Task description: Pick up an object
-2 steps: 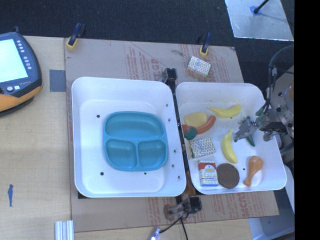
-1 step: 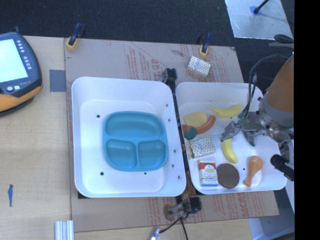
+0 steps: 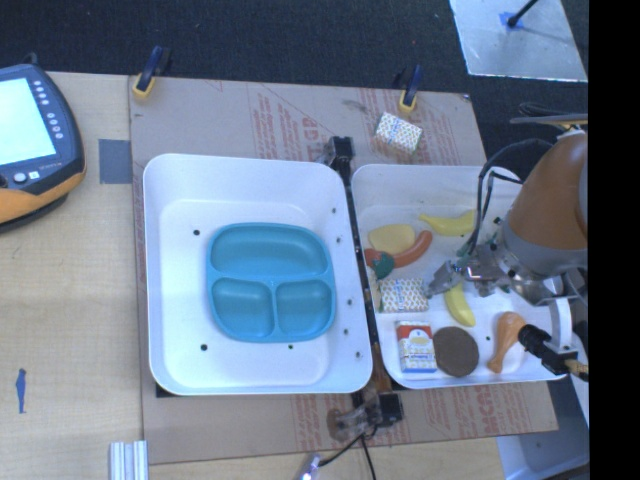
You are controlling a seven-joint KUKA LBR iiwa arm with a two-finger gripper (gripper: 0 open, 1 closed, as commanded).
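The gripper (image 3: pixel 452 276) hangs low over the right bin (image 3: pixel 377 183) at centre right of the frame, and whether it is released or clenched I cannot tell. Right beneath it lies a small yellow banana (image 3: pixel 460 306), seemingly touching the tip. Just left sits a speckled white packet (image 3: pixel 404 294), with a red sausage (image 3: pixel 410 249) and a yellow piece (image 3: pixel 390 236) above. Toward the top, another banana (image 3: pixel 450 223). Lower down: a red-and-white box (image 3: pixel 415 347), a brown disc (image 3: pixel 456 351), an orange drumstick (image 3: pixel 506 336). Left bin (image 3: pixel 170 268) holds a blue divided plate (image 3: pixel 271 280).
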